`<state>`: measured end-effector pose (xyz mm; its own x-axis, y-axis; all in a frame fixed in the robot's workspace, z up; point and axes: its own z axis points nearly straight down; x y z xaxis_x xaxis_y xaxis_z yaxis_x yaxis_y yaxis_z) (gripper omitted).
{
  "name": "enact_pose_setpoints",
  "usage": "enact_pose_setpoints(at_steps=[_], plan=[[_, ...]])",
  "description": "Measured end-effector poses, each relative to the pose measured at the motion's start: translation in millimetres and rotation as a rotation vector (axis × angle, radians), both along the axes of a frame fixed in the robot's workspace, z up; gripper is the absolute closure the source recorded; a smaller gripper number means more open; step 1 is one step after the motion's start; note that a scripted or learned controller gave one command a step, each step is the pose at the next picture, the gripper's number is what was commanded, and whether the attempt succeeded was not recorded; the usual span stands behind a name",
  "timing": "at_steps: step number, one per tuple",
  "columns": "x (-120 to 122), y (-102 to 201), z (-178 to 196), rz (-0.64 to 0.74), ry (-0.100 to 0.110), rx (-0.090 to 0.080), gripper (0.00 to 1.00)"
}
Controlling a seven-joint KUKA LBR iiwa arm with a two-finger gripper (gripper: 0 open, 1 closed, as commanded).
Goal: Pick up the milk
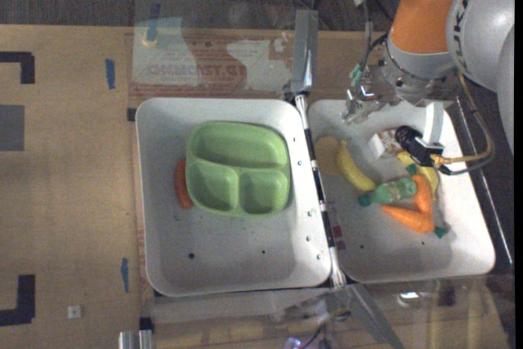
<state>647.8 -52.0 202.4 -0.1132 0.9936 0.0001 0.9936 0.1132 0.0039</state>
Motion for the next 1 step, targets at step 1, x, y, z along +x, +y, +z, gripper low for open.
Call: enact_pose_setpoints(at_steps=[1], plan=[[0.9, 0.3, 10.2, 0.001, -0.003, -0.001, 1.0]])
